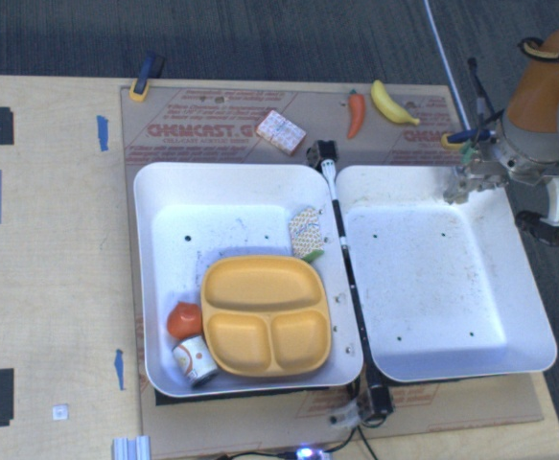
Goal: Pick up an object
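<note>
The right bin (452, 286) lies bare beneath me, its whole floor open to my reach. The left bin (164, 228) is crowded along its near side: a yellow divided tray (265, 314), a red fruit (184, 320) and a small can (194, 358) pressed together. Its far-left floor offers room.

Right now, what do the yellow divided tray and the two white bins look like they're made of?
The yellow divided tray looks like molded plastic with a matte finish: even color, rounded compartment walls, soft highlights. The left bin and right bin seem to be thin formed plastic, smooth and slightly glossy, with rounded corners and curled rims. Speckles on them look like dirt.
</note>
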